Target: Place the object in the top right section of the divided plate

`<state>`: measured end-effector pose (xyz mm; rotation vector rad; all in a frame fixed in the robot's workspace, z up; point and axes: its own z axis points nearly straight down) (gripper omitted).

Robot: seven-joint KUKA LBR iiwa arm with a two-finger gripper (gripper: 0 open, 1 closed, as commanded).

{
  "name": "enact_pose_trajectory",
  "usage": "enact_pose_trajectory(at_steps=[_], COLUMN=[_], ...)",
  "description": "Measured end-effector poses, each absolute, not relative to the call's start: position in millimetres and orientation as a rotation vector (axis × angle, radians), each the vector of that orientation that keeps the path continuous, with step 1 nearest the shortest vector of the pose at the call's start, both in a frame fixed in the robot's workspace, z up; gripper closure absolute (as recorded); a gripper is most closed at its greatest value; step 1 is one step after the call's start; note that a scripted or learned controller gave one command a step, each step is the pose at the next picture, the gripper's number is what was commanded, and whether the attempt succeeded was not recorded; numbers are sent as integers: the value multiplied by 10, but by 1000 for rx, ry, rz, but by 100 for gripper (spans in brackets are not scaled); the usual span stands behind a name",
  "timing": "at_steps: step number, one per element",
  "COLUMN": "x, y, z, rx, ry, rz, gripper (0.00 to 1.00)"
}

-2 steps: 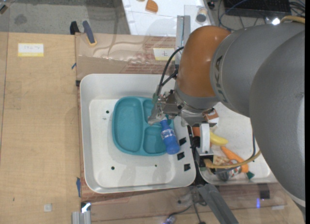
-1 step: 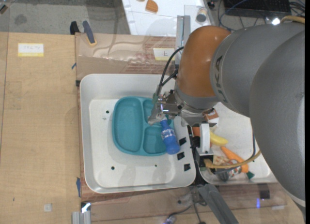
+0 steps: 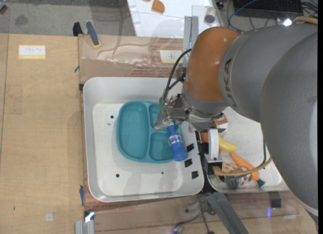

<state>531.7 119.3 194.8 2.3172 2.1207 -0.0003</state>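
Arm (image 3: 252,76) comes in from the right and covers most of the right bin (image 3: 252,132); its bulk hides much of the work area. Left bin (image 3: 96,142) on the counter (image 3: 40,127) carries the teal divided plate (image 3: 133,132), one long section on its left, two smaller on its right. End effector (image 3: 162,119) sits over the ridge between those two smaller sections. Blue bottle (image 3: 176,146), the likely object, lies tilted across the plate's right rim by the lower small section, its clear cap end touching or just under the metal tips. Risk: bottle rests on the rim, so a nudge could roll it off into the bin or leave it in the lower section, not the upper one. Risk: a hold on the cap end alone may slip. Cannot tell whether the end effector is open or closed, nor whether it truly holds the bottle.
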Motion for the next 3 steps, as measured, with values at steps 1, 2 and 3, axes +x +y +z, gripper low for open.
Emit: enact_pose_trajectory(at_steps=[1,2,3], x=[5317,5317,5317], y=[1193,1193,1193], z=[1948,1948,1948], rx=[2317,2317,2317], ry=[2121,2121,2121], rz=[0,0,0], gripper=[0,0,0])
